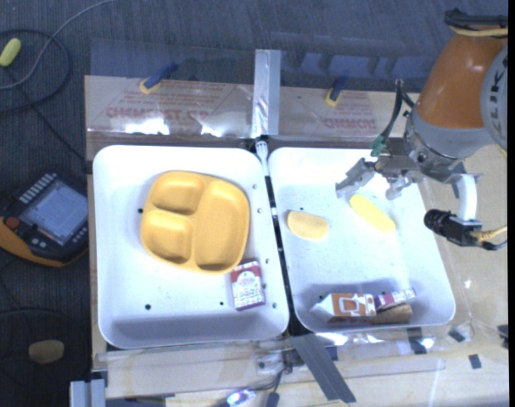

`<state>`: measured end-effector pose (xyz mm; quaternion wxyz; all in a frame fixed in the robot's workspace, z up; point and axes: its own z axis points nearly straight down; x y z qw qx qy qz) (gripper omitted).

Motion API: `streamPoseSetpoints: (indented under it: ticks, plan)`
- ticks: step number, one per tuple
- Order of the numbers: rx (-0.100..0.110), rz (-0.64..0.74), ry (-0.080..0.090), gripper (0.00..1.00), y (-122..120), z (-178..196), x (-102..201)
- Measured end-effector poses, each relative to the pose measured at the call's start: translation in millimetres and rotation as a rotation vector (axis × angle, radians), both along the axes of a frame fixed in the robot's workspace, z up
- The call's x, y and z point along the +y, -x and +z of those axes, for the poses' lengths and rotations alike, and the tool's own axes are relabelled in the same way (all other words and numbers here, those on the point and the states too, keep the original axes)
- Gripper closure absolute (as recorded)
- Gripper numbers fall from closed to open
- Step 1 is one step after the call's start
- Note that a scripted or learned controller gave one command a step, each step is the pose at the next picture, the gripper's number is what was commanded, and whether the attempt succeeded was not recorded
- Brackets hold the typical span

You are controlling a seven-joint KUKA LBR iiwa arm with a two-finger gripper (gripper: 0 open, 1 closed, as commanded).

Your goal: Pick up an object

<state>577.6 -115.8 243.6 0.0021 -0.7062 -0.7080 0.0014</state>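
Banana-yellow, the long slice-shaped piece (372, 214) lies flat on the floor of the right bin (435, 253), in its upper half, tilted so that one end points up-left and the other down-right. My gripper (376, 181) hangs over the upper end of that piece; my two fingers stand spread apart, the left one (354, 179) reaching out beyond the piece's upper-left tip and the other (398, 185) just above its right side, so the piece sits below and between them rather than clamped. Nothing is gripped between my jaws. Whether my fingertips touch the bin floor I cannot tell. Just to the left of the long piece, near the wall between the bins, rests a rounder yellow lump (307, 225), apart from my fingers. Along the near wall of the same bin lies a flat brown and white packet (369, 304). Across the divider, the left bin (113, 227) carries a yellow compartment tray (196, 220) and, just below its lower right corner, a small red carton (247, 286). My orange band (457, 79) shows above the wrist at the upper right.
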Motion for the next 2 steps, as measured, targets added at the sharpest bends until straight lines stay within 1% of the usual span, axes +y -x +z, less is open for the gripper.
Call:
streamPoseSetpoints:
  ticks: [1, 2]
  plan:
    - [0.001, -0.013, 0.002, 0.00, -18, -68, -58]
    - [-0.002, 0.064, -0.001, 0.00, -16, -151, -83]
